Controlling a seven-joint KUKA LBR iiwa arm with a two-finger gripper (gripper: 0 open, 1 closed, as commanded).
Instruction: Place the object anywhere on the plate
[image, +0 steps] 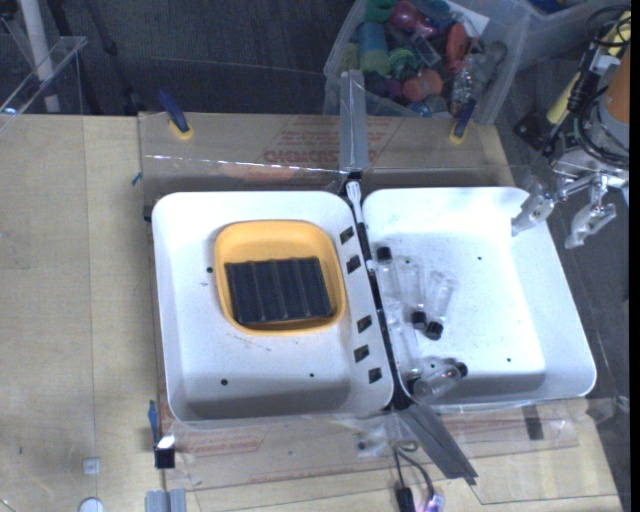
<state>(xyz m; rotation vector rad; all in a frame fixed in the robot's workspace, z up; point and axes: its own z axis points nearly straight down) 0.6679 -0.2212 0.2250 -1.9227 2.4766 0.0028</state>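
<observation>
The gripper (568, 208) hung over the far right corner of the right bin (520, 340), its fingers spread apart with nothing between them. Below and to its left lay what looked like several small clear vials (415, 295) with dark caps, bunched against the divider, though glare made their number hard to judge. Farther left, in the left bin (180, 300), sat the yellow plate (275, 235) with a dark ridged insert (278, 290), flat and unobstructed, presumably ready to receive a vial.
</observation>
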